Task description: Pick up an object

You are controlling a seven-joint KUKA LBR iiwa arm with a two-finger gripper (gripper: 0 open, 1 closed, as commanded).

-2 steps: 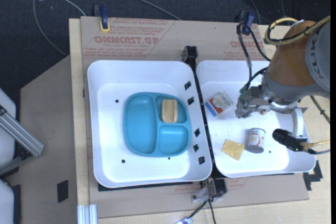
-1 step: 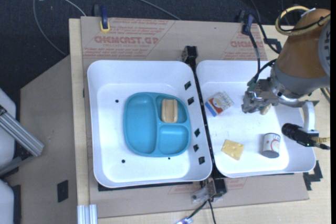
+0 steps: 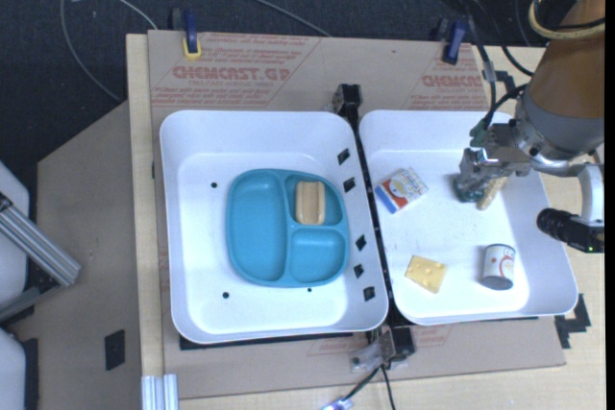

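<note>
Here the gripper [image 3: 478,187] is low in the right bin [image 3: 548,302], its fingers around a small tan object [image 3: 490,196] (whether they truly pinch it, I cannot tell). Left of the gripper lies a flat, glossy packet [image 3: 402,188]; nearer the camera lie a yellow, holed cheese wedge [image 3: 426,273] and a small can [image 3: 498,265] on its side. Far left, a smooth blue divided plate [image 3: 279,240] bears a tan bread slice [image 3: 309,202].
</note>
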